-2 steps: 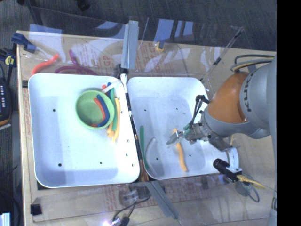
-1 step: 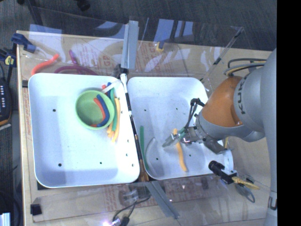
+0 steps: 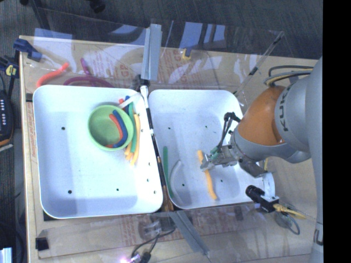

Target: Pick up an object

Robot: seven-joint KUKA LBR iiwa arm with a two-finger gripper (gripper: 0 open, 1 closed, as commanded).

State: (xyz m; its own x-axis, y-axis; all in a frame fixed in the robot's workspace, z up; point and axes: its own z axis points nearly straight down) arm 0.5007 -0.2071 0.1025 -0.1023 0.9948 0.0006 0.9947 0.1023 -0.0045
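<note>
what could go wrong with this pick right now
1. The pincer sits at the upper end of the thin orange stick in the right bin. Gripped that far off centre, the stick may swing or slip out.
2. The stick lies flat on the bin floor, so the tips might scrape the floor and just push it aside.
3. Nothing shows it between the fingers, so the try may come up with nothing.

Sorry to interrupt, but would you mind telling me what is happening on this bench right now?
The grey arm reaches in from the right, and its gripper is low in the right bin, right at an orange stick-like piece on the bin floor. I cannot tell whether it has hold of anything. A thin green piece lies along that bin's left wall. The left bin has a green bowl with several coloured strips in and beside it, untouched.
</note>
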